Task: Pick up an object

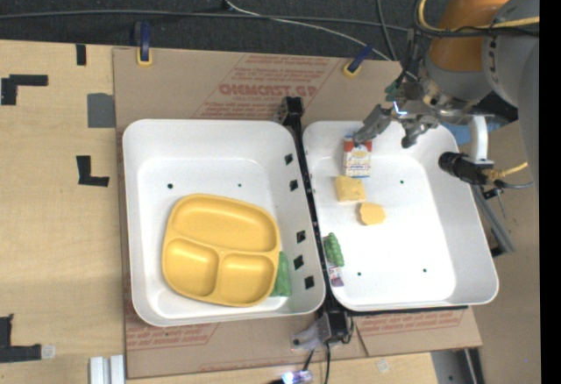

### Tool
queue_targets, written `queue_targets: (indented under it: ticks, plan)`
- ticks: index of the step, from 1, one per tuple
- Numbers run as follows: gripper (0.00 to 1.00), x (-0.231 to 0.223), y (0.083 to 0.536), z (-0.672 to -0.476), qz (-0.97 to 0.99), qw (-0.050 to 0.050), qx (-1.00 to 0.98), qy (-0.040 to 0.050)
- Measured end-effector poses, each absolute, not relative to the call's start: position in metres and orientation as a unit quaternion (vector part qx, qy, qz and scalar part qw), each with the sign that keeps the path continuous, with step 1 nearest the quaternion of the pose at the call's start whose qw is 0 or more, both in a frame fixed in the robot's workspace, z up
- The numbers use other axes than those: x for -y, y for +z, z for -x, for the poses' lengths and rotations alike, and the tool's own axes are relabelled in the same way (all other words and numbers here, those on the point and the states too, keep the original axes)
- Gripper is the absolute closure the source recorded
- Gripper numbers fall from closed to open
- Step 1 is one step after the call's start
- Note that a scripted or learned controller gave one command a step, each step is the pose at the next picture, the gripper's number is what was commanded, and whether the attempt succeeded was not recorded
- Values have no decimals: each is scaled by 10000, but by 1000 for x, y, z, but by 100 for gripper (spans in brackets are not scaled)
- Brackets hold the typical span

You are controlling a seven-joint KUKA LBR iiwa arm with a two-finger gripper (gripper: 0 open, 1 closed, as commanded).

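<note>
- Pale wood bench (53,224) is lying under a brown cardboard sheet (254,84), which is bearing both bins; dark fabric and black cables are running across the top of the scene.
- Grey arm (491,14) with its orange band is reaching in from the right, hanging over the far right corner of the right bin.
- Left white bin (210,141) is sitting just beside the right white bin (438,233), the two touching along a black divider strip.
- Yellow compartment plate (219,246) is lying in the near part of the left bin, with a green item (282,275) peeking out at its right edge.
- Gripper (394,130) is hovering above the far edge of the right bin with its fingers spread apart and nothing between them.
- Small carton (357,160) with a red top is standing in the right bin, just below the nearer finger.
- Yellow block (350,189) is lying right beside the carton, toward the camera.
- Rounded yellow piece (372,214) is resting near the block, slightly apart from it.
- Green and purple packet (333,255) is lying against the right bin's left wall.
</note>
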State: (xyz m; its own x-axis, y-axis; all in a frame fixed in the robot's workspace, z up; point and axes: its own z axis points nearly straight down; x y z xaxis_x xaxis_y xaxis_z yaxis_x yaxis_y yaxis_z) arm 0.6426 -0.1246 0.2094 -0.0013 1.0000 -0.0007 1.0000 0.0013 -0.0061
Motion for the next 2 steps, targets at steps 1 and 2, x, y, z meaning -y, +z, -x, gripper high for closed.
queue_targets:
  ticks: [1,2]
  plan:
    - [0,130,164,-643,7070,14,7072,26]
    - [0,133,118,-637,7069,15,7074,28]
